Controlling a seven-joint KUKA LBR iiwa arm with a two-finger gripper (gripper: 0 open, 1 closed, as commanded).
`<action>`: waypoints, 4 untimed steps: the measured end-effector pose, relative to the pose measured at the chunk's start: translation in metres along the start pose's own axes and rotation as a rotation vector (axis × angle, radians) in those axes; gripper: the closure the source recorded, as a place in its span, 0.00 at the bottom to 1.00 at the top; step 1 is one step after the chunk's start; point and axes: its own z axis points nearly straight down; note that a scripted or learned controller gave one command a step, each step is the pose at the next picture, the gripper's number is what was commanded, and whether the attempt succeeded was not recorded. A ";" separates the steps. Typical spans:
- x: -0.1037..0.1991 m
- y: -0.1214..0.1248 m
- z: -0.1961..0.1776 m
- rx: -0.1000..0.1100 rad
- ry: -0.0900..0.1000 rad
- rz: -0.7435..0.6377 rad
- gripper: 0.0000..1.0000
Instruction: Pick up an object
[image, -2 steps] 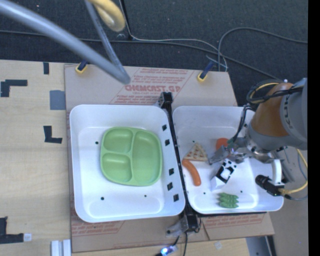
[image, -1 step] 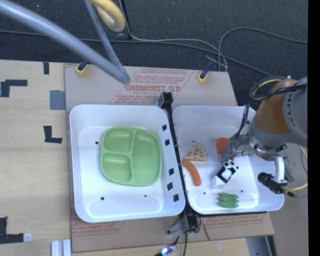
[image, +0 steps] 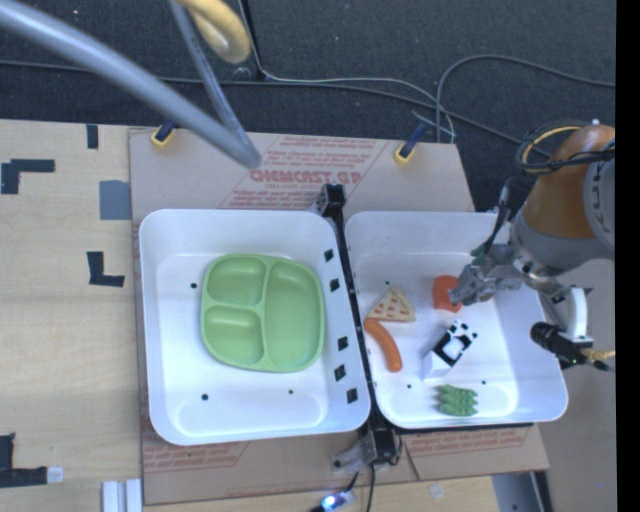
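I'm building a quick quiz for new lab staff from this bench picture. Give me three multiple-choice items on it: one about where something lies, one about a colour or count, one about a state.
1. Where does the green divided plate lie?
A. In the left bin
B. In the right bin
C. On the cardboard outside the bins

2. What colour is the bumpy item near the right bin's front edge?
A. Red
B. Green
C. Yellow

3. How does the sausage stand with respect to the gripper?
A. Clamped between its fingers
B. Lifted above the bin
C. Lying on the bin floor, apart from it

Answers:
1. A: the plate sits in the left bin.
2. B: the item is plainly green against the white right bin.
3. C: the sausage rests flat beside the cracker wedge, while the gripper is over by the red piece.
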 end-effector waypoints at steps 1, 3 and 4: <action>-0.001 -0.001 -0.063 -0.002 -0.001 0.000 1.00; 0.050 0.014 -0.046 0.003 0.001 -0.004 1.00; 0.113 0.031 -0.053 0.002 0.003 -0.006 1.00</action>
